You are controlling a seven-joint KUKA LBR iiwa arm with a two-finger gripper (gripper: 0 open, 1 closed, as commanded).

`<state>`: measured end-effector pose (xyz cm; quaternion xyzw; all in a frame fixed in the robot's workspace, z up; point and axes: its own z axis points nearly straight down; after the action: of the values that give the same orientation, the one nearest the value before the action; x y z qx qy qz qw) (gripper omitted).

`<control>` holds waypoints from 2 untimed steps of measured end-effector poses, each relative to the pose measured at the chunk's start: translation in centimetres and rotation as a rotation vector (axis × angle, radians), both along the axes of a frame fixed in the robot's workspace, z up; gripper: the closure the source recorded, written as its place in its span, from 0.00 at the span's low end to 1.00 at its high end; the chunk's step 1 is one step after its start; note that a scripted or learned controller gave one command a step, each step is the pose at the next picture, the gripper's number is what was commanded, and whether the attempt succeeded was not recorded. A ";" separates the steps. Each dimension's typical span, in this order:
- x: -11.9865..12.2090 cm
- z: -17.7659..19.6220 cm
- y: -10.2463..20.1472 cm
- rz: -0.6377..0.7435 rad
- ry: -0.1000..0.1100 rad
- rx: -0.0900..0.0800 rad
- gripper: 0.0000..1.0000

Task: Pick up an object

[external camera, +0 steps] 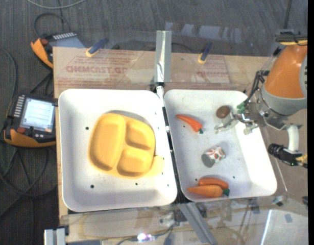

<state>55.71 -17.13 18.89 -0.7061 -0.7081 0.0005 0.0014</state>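
Observation:
My gripper (235, 125) hangs over the right bin's (259, 185) far right part, open, with nothing between its fingers. A brown round object (223, 111) lies just beyond its left fingertip (219, 127); I cannot tell whether they touch. An orange pepper with a green stem (190, 122) lies to the left of the gripper. A small white and red crumpled object (213, 155) sits mid-bin, nearer than the gripper. Two carrots (210, 187) lie side by side by the near wall.
The left bin (75, 188) holds a yellow divided plate (124, 144). The arm's orange band (288, 75) and grey wrist (279, 108) stand over the right bin's right rim. A teach pendant (34, 119) and cables lie left of the bench.

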 end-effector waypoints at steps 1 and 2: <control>-3.2 -6.9 2.7 -0.021 0.001 0.000 0.00; -5.5 -9.7 4.8 -0.119 -0.021 -0.010 0.00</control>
<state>50.25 -12.30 9.16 -0.7470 -0.6647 -0.0034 -0.0093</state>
